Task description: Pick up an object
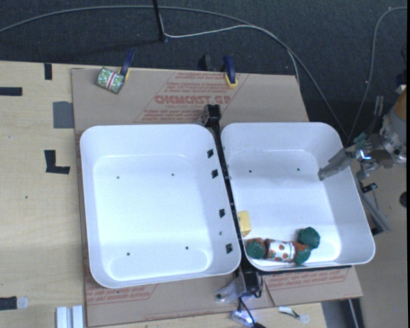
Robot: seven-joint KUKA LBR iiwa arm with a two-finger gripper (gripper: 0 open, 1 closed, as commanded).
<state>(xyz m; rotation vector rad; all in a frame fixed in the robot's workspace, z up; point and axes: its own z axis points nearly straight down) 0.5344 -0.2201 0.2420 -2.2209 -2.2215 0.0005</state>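
Observation:
The right bin (287, 142) holds a small cluster at its near edge. A yellow block (243, 222) lies by the divider. Beside it sit a dark green lump (256, 249), a white piece with red spots (280, 250) and a green ball (309, 237). My gripper (326, 172) reaches in over the right bin's far right rim, above and well to the right of the cluster, touching none of the objects. Nothing shows in it.
The left bin (96, 142) sits alongside the right one, a black divider (222, 183) between them. A small green patterned box (110, 80) lies on the cardboard behind the bins, near two blue clamps (228, 67). Cables run over the dark backdrop.

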